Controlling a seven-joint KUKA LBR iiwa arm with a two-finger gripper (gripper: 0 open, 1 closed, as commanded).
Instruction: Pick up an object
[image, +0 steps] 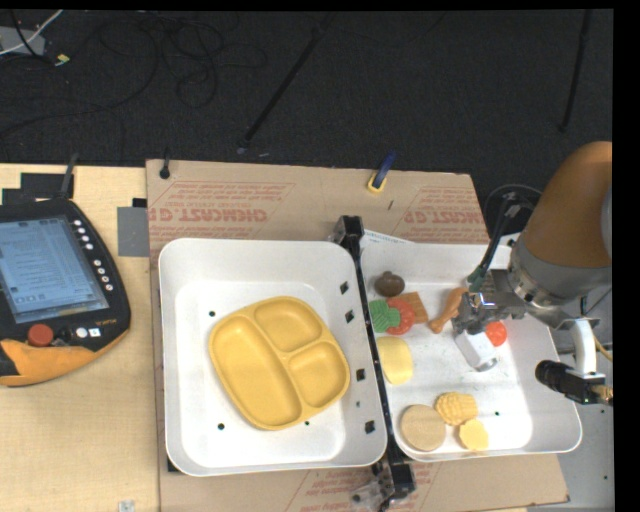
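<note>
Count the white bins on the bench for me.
2: the left bin holds the yellow divided plate; the right bin holds the small food items, under the arm.

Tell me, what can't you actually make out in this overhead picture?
- Gripper: the arm's grey body covers it in the camera view, so any grasp is unclear.
- Small red object beside it: too blurred to identify.
- Handheld screen: its text is too small, and the left edge cuts it off.

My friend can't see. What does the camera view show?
A grey robot arm's gripper hangs over the right bin of toy food, near a small bottle. The left bin holds a yellow divided plate.
</note>
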